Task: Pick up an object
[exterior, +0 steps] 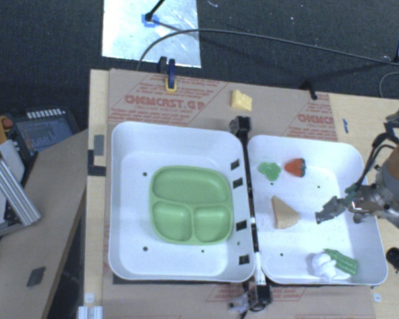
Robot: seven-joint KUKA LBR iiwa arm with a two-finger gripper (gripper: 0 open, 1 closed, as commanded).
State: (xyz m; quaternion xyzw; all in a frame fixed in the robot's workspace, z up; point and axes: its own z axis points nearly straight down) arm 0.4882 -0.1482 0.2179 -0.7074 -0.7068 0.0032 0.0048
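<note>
The camera view looks down on the worktop (92, 203) with 2 shallow white bins side by side. The left white bin (129, 151) holds a pale green plastic tray with 3 compartments (190, 205), lying flat near the middle.

The right white bin (365, 256) holds 4 loose things. A small green leafy toy (269, 170) lies near the far left corner, with a red toy strawberry (295, 167) just beside it on the right. A tan wedge-shaped piece like a slice of cheese (284, 213) lies towards the bin's middle. A green and white toy vegetable (332, 264) lies near the front right corner. A small yellow block (241, 100) sits outside both bins, on the cardboard behind them.

The grey arm reaches in from the right, and its dark hand (330, 211) hangs over the right bin, between the tan wedge and the right wall, apart from every object. Whether its grasp is wide or narrow cannot be told from this view, but nothing shows between its tips.

As a judgement, the pick is not yet done: all 4 things lie on the bin floor, so lowering onto one, closing and lifting are all left. The tan wedge is the nearest candidate.
</note>
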